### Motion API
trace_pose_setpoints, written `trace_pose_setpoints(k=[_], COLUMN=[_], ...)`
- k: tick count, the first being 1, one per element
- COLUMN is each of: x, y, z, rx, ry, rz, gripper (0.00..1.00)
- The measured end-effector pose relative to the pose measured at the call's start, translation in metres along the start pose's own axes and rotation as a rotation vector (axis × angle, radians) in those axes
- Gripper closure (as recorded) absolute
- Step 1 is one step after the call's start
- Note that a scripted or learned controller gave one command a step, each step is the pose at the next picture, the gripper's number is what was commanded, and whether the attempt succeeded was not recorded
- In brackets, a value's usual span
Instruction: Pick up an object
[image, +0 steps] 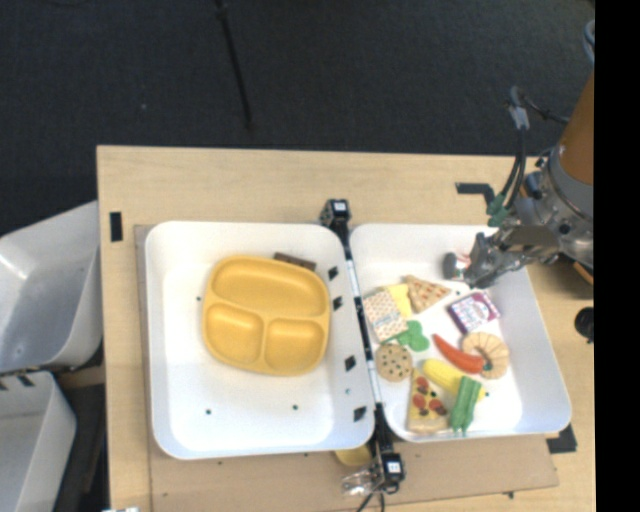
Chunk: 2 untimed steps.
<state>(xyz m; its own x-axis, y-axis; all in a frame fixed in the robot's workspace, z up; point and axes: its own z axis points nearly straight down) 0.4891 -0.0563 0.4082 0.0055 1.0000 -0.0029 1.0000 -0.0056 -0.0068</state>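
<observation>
My gripper (479, 266) hangs low over the far part of the right bin (535, 395), coming in from the right. It is just behind a purple packet (472, 312) and to the right of a pizza slice (428, 292). Nothing shows between its tips. Toy foods lie in a heap in that bin: a pink wafer (385, 313), a yellow wedge (400, 296), a cookie (393, 362), a red pepper (458, 353), a ring-shaped pastry (488, 350), a banana (441, 375), a green pickle (465, 402) and a second pizza slice (427, 405).
The left bin (180, 400) holds a yellow divided plate (267, 315) with a small brown piece (294, 261) at its far rim. A black-clipped divider (355, 330) separates the bins. The arm's bulk stands at the right edge of the bench.
</observation>
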Motion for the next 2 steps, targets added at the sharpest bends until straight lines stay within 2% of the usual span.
trace_pose_setpoints(k=[1, 2], x=[-0.040, 0.031], y=[0.001, 0.001], z=[0.070, -0.028], rx=[-0.001, -0.019], ry=[0.001, 0.002], rz=[-0.001, -0.012], gripper=[1.00, 1.00])
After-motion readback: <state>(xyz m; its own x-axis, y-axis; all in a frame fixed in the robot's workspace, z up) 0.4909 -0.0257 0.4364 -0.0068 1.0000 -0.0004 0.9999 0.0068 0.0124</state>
